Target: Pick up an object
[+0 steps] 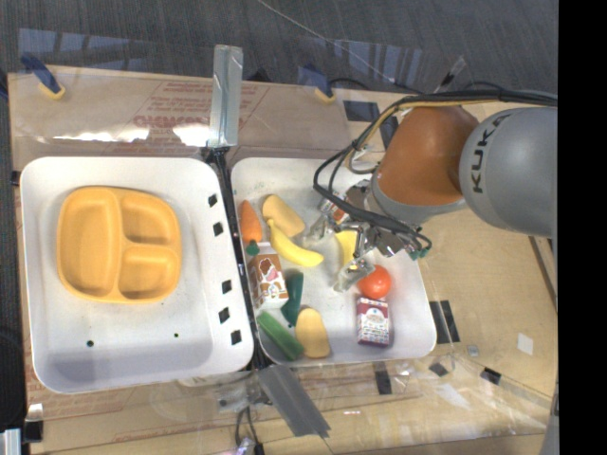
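The right bin (413, 303) holds several toy foods: an orange carrot (249, 224), a yellow banana (295, 250), a pale yellow piece (283, 214), a small carton (269, 279), two green pieces (292, 293) (277, 333), a yellow lump (312, 334), a red tomato (377, 282) and a red box (375, 323). My gripper (340, 246) is low over the middle of this bin and stands open. One finger (323, 222) is near the banana, and the other is by the tomato. A small yellow object (345, 245) lies between them, not clamped.
The left bin (57, 349) holds a yellow divided plate (119, 243). A metal divider strip (226, 93) runs up from between the bins. The arm's orange band (422, 154) and grey body (512, 169) overhang the right bin's far right side. Black cables loop above the wrist.
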Controlling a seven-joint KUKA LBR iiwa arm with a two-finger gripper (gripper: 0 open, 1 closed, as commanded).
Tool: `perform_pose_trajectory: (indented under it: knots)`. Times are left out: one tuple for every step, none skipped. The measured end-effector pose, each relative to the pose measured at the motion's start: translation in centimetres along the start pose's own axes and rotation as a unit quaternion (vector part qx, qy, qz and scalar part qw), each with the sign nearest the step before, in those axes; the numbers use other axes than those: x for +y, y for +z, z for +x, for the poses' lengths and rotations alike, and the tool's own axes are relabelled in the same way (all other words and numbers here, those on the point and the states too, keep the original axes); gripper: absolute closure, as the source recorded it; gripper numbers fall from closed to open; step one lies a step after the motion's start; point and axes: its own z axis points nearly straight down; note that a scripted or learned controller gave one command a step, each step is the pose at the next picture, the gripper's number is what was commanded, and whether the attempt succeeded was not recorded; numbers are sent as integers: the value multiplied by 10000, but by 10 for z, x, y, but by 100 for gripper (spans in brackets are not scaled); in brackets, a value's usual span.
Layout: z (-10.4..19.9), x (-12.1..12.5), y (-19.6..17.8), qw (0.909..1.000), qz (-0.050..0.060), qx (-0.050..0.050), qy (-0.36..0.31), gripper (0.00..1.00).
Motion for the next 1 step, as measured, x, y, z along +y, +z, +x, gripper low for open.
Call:
perform_pose_trajectory:
  knots:
    - [-23,35,0,9960,-12,7,-895,0]
